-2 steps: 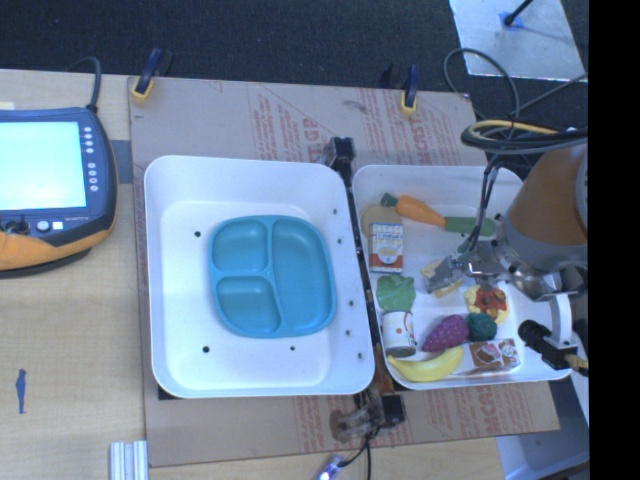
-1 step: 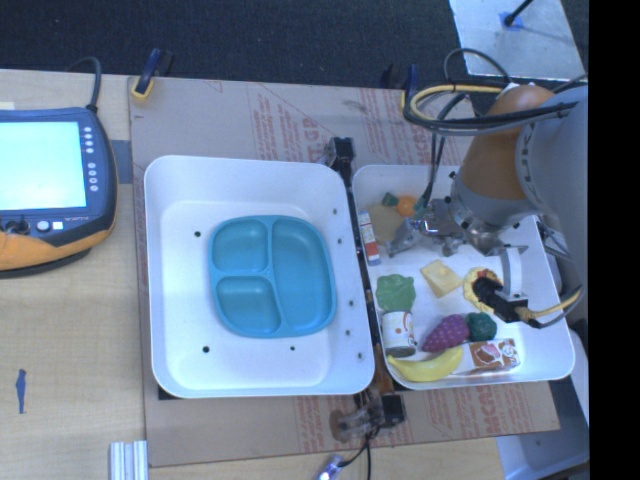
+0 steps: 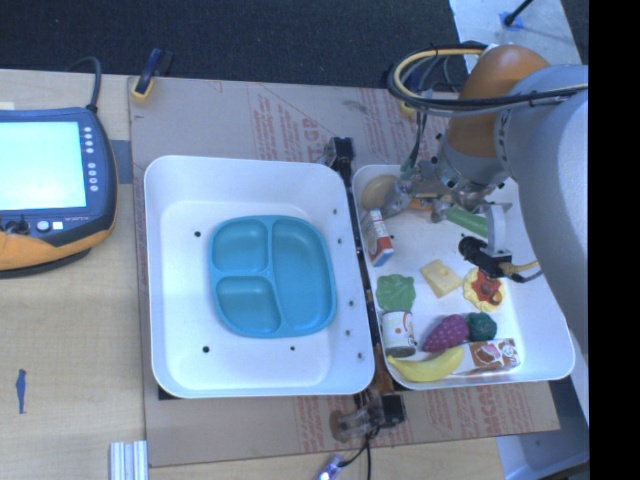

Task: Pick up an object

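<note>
Plainly light, rigid toy food in right bin (image 3: 545,353) — banana (image 3: 428,366) slippery, curved; grip mid-body. Gripper (image 3: 440,200) near bin's far end — finger state unreadable.

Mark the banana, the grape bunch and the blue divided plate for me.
banana (image 3: 428,367): camera view, middle of its yellow curve.
grape bunch (image 3: 446,332): camera view, centre of the purple cluster.
blue divided plate (image 3: 272,274): camera view, on the ridge where its compartments meet.

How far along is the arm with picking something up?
Done: the gripper has reached the right bin's far end. In hand: nothing visibly held. Left: the grasp and lift. The banana, grapes, cheese wedge and can lie in that bin.
</note>
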Motion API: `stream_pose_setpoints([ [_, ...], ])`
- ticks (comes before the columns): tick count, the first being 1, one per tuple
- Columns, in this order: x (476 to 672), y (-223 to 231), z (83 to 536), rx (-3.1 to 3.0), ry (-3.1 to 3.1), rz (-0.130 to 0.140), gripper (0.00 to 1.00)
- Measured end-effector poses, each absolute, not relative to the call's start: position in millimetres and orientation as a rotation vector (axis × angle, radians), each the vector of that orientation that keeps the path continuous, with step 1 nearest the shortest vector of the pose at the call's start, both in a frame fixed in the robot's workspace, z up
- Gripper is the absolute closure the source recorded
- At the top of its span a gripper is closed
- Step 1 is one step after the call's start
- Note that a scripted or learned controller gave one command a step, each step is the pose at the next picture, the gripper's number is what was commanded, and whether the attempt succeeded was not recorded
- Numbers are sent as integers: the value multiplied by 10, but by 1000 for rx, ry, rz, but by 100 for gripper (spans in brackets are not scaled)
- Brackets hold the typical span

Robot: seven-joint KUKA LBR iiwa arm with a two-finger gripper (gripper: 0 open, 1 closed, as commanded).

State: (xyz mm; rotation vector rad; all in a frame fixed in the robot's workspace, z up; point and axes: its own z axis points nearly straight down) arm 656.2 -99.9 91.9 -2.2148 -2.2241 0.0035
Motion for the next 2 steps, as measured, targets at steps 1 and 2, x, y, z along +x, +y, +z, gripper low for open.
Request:
stream_pose_setpoints([
  [1, 6567, -399, 1929, -2214, -2227, 2, 0],
  [2, 6336, -995, 1728, -2218, -2222, 5, 0],
])
